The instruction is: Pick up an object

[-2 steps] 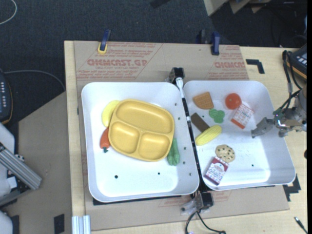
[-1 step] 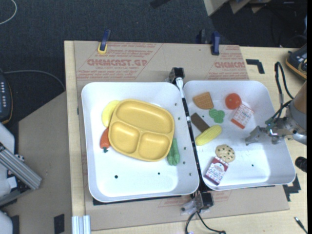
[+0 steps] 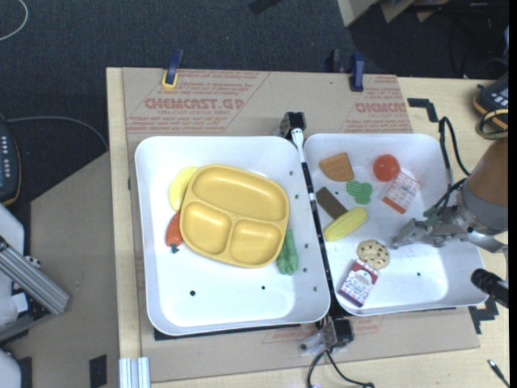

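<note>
Right bin (image 3: 428,293) | arm low from right, over floor | pincer (image 3: 401,238) spread open, holding nothing, beside cookie (image 3: 373,254)

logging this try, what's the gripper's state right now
Grey two-finger gripper: cannot be told if open or closed; nothing visibly held, low over the right white bin.

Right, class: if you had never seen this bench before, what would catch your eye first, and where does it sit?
First, the big yellow divided tray lying in the left bin, with a carrot and something green peeking from under its edges. Next, the scatter of toy food in the right bin: a red tomato, a corn cob and a cookie. The arm's tool reaches in low from the right, beside the cookie.
</note>
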Robot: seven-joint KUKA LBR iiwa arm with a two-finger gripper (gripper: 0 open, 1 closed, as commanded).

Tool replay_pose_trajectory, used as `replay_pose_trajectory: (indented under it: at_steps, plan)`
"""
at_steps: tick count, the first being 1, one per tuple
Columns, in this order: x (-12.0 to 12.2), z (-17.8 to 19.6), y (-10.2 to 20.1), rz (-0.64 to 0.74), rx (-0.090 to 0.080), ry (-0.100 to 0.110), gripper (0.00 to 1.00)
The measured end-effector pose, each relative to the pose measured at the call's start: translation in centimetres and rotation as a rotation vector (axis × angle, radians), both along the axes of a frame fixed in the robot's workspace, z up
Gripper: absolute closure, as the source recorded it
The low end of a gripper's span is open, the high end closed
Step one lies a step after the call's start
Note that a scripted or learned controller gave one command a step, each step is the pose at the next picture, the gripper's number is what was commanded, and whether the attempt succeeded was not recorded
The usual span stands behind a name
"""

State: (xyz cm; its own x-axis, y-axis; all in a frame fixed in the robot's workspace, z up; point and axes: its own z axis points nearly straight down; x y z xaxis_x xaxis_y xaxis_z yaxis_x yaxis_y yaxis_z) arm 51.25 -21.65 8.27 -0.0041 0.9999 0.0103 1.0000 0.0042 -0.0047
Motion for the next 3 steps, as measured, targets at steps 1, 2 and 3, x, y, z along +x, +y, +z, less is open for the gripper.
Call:
replay_pose_trajectory:
  at_steps: [1,2,3]
  plan:
    - [0.0,1.2,-0.3,-0.002,-0.008,-0.004,1.00]
    - [0.2,5.6,-0.8,-0.004,-0.014,-0.010,1.00]
    - [-0.2,10.1,-0.4,-0.003,-0.014,-0.011,1.00]
